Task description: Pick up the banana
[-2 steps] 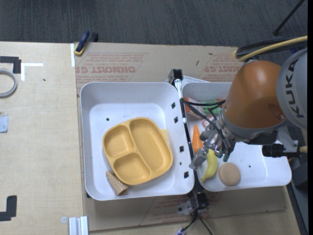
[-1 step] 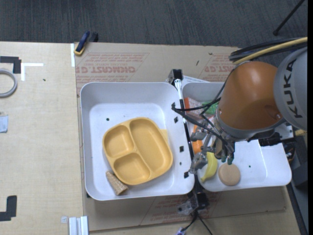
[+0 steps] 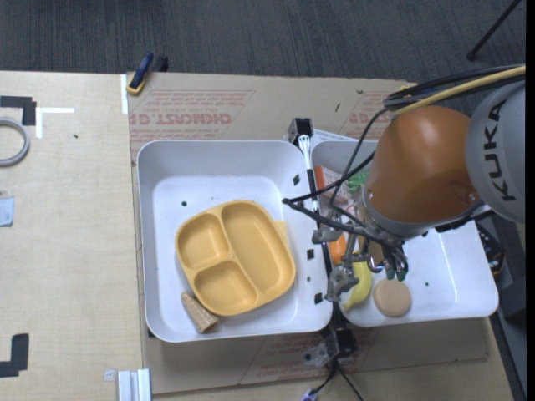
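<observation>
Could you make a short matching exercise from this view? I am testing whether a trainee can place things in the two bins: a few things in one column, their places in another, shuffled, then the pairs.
Things
1. yellow plastic three-compartment plate
2. yellow banana
3. round tan bun-like piece
4. tan ridged cone-like piece

Places
A. right bin, near front edge, right of the banana
B. left bin, middle
C. left bin, at the plate's front left rim
D. right bin, left side, below the gripper

Pairs: 1-B, 2-D, 3-A, 4-C
</observation>
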`<state>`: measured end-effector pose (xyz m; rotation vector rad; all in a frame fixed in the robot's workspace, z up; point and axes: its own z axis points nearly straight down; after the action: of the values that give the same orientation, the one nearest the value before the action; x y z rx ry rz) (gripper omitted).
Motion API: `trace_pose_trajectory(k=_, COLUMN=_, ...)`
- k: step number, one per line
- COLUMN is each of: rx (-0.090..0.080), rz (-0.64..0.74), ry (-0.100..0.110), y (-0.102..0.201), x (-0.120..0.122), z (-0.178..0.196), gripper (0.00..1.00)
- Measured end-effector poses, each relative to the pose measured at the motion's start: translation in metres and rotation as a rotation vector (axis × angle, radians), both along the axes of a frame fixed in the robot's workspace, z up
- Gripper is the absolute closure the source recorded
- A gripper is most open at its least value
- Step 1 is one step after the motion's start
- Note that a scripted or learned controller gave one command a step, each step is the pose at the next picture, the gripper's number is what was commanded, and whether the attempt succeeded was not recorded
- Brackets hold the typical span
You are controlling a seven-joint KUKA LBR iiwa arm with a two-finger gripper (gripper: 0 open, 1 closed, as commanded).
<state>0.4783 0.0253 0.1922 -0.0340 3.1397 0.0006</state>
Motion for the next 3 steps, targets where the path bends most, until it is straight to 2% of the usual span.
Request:
trace_pose_trajectory(k=1, rx=-0.001, rz=0.542, ry=-0.002, y=-0.033, x=0.006, z=0.0, gripper=0.0)
trace_pose_trajectory(k=2, rx=-0.001, rz=0.934, ry=-0.002, y=-0.003, x=0.008, z=0.0, gripper=0.0)
trace_pose_trajectory(k=3, rx=-0.002, rz=1.274, ry=-0.003, y=0.003, x=0.0, z=0.0, gripper=0.0)
